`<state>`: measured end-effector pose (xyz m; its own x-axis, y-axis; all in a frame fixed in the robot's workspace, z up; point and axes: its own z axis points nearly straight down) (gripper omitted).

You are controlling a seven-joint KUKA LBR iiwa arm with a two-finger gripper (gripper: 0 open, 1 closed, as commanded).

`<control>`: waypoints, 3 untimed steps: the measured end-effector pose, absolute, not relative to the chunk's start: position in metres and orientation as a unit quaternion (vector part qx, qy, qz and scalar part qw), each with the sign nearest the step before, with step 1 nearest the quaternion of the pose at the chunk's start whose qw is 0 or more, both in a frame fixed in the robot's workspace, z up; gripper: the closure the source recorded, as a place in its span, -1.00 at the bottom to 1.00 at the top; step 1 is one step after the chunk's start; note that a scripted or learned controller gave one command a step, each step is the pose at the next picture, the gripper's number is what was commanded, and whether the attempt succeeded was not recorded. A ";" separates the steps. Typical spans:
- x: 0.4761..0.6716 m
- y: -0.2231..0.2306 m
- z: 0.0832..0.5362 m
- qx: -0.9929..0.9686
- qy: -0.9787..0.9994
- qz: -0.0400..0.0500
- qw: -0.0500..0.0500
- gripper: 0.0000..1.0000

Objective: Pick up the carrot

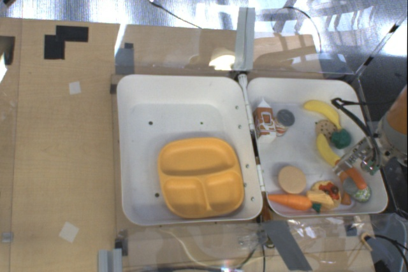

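A carrot (290,202), orange with a green top pointing right, lies along the front wall of the right bin (306,89). A second, smaller orange carrot-like piece (354,178) with a green end lies at the bin's right side. My gripper (362,159) hangs low over the right edge of that bin, directly above and touching or nearly touching the smaller orange piece. It is well to the right of the long carrot. The grey arm (395,130) enters from the right edge.
The right bin also holds two bananas (322,110), a green broccoli (342,138), a chip cookie (326,128), a tan round disc (292,179), a pizza slice (325,192) and a small carton (265,121). A yellow divided plate (201,176) sits in the left bin (166,105). A black cable (349,113) loops near the gripper.
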<state>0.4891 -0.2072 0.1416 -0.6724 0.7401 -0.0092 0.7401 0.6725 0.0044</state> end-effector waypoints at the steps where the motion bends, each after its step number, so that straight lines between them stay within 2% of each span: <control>1: 0.490 -0.155 0.103 0.283 0.959 0.001 0.004 1.00; 2: 0.524 -0.085 0.194 0.279 0.960 0.003 0.008 1.00; 3: 0.506 -0.119 0.160 0.037 0.999 -0.001 0.004 1.00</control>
